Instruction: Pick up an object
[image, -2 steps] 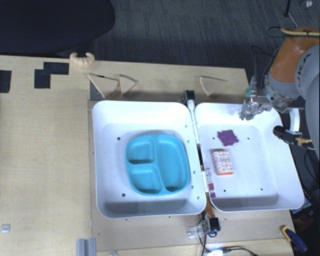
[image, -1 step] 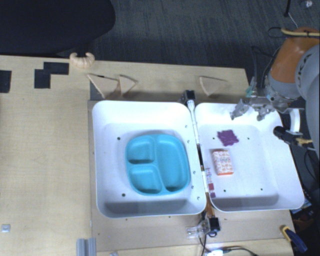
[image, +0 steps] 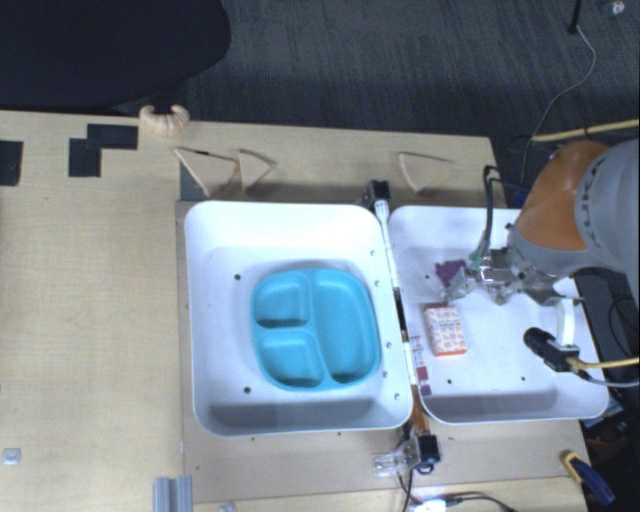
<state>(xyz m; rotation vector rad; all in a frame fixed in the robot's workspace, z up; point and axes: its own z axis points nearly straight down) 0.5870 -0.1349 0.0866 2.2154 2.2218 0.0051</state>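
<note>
Two white bins, side by side on the bench: left bin (image: 212, 255), right bin (image: 500, 392).

One blue plate (image: 315, 325), divided into three compartments, lying flat in the middle of the left bin. Nothing else lies in that bin.

One grey arm (image: 600, 215) with an orange band, reaching from the right over the right bin.

One gripper (image: 468, 282), low in the upper half of the right bin. Whether it is released or clenched cannot be told from this view.

One pink and white packet (image: 445, 330), flat on the floor of the right bin, near its left wall, just below the gripper and apart from it.

One small purple piece (image: 447, 270), on the floor of the right bin, just beside the gripper's tip on its left. Whether the two touch cannot be told.

Loose objects in total: three, one in the left bin and two in the right.

Progress, as a judgement: the approach looks made, with the purple piece the likeliest target and the packet the next nearest. All three objects rest on the bin floors. No grasp is shown and nothing is raised. Left to do: secure one object and lift it clear.
</note>
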